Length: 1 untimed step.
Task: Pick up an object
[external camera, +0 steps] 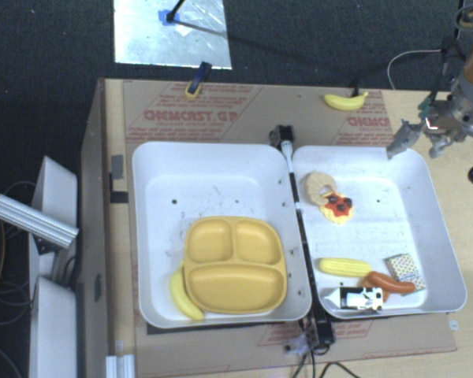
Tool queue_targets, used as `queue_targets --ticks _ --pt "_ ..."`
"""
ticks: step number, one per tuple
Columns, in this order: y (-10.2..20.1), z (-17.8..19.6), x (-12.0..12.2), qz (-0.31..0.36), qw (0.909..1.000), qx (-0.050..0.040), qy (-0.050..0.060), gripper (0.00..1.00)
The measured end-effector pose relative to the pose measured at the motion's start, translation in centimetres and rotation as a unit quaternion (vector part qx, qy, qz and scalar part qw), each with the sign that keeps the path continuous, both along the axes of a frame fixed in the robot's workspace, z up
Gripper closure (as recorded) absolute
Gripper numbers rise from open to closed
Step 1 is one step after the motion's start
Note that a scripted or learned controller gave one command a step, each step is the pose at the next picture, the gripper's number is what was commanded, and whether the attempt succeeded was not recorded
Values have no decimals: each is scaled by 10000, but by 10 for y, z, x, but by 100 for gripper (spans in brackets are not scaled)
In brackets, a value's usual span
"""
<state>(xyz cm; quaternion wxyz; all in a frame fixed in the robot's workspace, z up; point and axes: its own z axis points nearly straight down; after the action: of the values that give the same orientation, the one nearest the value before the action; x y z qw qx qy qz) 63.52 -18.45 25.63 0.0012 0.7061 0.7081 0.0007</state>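
Overhead, the pincer (421, 140) gapes wide, holding nothing, above the right bin's (437, 211) corner.

The bench (221, 113) bears two white bins (154, 211) — a banana (344, 100) lies beside them.

Two shallow white plastic bins sit side by side, the left bin (154, 211) and the right bin (426, 211). There are three yellow toy bananas: one by the tray (183, 298), one in the right bin (344, 267), one on the bench behind the bins (345, 100). One yellow three-compartment tray (235, 264). One toy pizza slice (338, 206). One tan round piece (317, 186). One orange-red sausage (389, 283). One small patterned packet (405, 268). One black-and-white item (359, 298).
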Motion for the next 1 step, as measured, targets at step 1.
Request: queue_targets --ticks 1 --pt "22 -42 -2 10 10000 4 6 0"
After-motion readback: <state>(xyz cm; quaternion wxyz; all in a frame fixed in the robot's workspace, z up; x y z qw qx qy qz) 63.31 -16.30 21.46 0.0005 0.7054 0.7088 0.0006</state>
